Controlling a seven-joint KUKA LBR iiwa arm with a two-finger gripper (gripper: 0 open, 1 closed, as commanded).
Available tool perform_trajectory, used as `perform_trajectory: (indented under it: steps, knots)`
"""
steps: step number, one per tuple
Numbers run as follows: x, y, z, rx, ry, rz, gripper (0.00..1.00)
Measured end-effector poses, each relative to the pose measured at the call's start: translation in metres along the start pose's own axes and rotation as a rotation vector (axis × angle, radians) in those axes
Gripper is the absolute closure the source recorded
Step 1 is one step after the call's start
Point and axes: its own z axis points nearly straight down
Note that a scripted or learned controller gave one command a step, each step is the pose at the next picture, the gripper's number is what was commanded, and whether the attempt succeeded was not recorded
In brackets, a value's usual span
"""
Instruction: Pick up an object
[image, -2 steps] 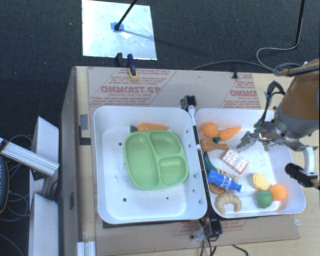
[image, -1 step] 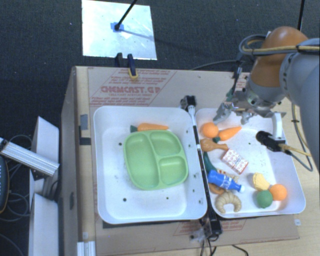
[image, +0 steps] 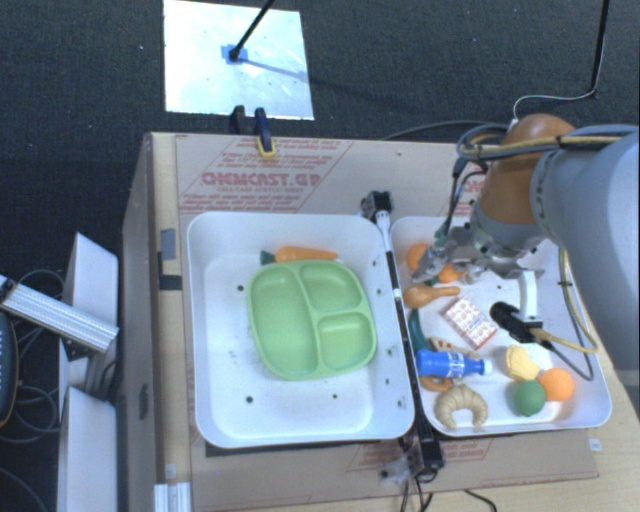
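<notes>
Where toys crowd the right bin (image: 598, 408), the arm (image: 560, 185) reaches.

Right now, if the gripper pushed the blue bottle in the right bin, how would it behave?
The blue bottle lies on its side, so it would probably roll. It looks like a small plastic toy, likely light and stiff. The croissant beside it may stop it.

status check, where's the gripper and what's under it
Gripper low over right bin, upper left corner. Orange toy beside it, nothing seen between fingers. Drumstick and checkered box close by.
</notes>
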Motion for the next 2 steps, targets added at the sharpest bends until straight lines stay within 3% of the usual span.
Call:
perform_trajectory:
  steps: [1,2]
  knots:
    - [0.0096,0.0125,0.0015,0.022,0.004,-0.003,0.0]
    - [0.008,0.0106,-0.0074,0.032,0.004,-0.003,1.0]
